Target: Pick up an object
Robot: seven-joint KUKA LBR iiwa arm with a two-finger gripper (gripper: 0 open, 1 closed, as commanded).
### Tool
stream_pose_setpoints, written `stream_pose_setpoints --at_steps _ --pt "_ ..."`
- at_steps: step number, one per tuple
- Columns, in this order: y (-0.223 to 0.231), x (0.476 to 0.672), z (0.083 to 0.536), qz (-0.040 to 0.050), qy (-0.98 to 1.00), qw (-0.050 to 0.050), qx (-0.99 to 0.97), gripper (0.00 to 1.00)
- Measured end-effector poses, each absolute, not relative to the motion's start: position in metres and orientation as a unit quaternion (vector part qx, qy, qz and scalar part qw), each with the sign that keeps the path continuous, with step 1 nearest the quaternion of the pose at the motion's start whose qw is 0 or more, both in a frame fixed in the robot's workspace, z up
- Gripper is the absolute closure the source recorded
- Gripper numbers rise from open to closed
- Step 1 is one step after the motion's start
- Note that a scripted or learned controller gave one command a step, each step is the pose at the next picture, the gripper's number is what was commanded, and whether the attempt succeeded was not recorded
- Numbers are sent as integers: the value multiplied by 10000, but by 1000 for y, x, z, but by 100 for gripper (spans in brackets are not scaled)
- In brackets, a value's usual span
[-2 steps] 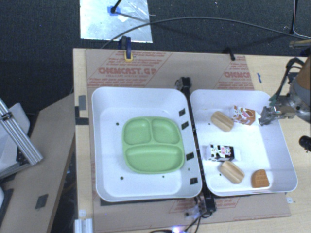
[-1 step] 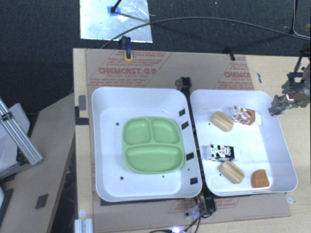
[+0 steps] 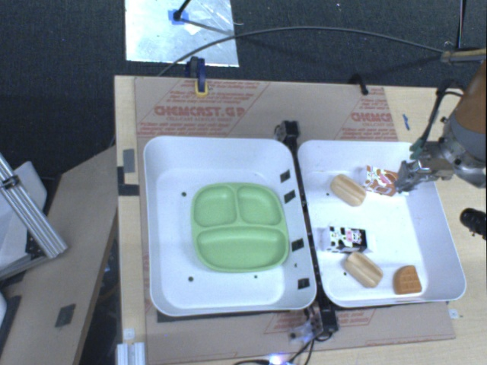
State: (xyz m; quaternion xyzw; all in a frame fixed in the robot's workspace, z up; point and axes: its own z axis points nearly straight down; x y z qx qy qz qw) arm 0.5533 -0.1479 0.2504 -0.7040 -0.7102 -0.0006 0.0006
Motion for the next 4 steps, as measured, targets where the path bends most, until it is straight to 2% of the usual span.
stream_pose_setpoints --at_steps 2,4 --pt "-38 521 236 -8 -7105 12 -7037 100" --pt "65 506 224 -6 -7110 12 -7032 100"
